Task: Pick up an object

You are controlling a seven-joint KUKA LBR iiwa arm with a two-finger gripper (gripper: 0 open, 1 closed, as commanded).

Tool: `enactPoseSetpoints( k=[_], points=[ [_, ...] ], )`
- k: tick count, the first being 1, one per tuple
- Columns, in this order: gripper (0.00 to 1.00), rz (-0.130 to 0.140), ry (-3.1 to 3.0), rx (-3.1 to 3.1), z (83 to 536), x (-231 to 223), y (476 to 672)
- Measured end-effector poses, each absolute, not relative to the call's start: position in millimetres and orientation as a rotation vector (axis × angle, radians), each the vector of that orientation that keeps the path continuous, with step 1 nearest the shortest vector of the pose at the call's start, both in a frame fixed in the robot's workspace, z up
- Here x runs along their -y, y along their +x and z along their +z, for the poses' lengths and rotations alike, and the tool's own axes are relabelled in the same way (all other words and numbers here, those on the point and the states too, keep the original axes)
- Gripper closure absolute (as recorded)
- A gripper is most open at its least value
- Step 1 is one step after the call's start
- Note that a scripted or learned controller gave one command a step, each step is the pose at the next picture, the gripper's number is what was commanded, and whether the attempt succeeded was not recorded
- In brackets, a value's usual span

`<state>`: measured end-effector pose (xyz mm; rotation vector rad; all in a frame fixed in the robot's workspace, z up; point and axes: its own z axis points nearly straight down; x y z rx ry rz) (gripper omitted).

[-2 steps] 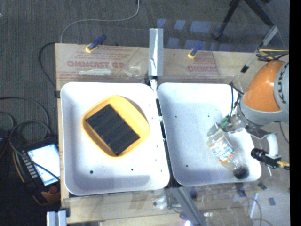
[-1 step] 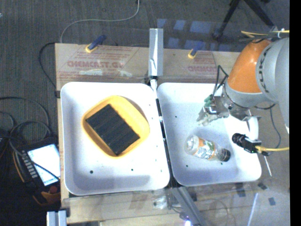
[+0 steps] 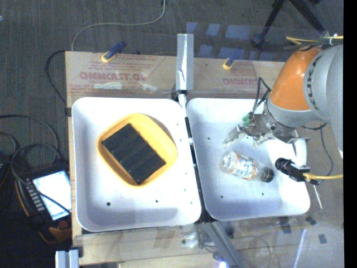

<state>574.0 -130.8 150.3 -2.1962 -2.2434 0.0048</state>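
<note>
Two shallow white bins sat side by side on a bench, seen from above. The left bin (image 3: 89,205) held a yellow dish (image 3: 162,133) with a dark ribbed block (image 3: 134,153) lying in it, near the middle of the frame's left half. The right bin (image 3: 234,205) held a clear plastic bottle (image 3: 242,167) with a dark cap, lying on its side at centre right. The grey and orange arm (image 3: 304,85) reached in from the upper right, its gripper (image 3: 254,128) low over the bin just above the bottle; possibly touching it, though the view was too cluttered to tell, and the claw's opening could not be made out
</note>
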Motion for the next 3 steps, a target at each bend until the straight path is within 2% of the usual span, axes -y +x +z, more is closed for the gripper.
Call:
enactPoseSetpoints(
  k=[1, 2, 3],
  points=[
    [0.0, -0.014, -2.126, 2.33, 91.3, 132.7, 525.4],
    [0.0, -0.009, -2.105, 2.355, 91.3, 112.0, 539.2],
    [0.0, 0.006, -2.144, 2.295, 139.8, 153.6, 565.1]
  ],
)
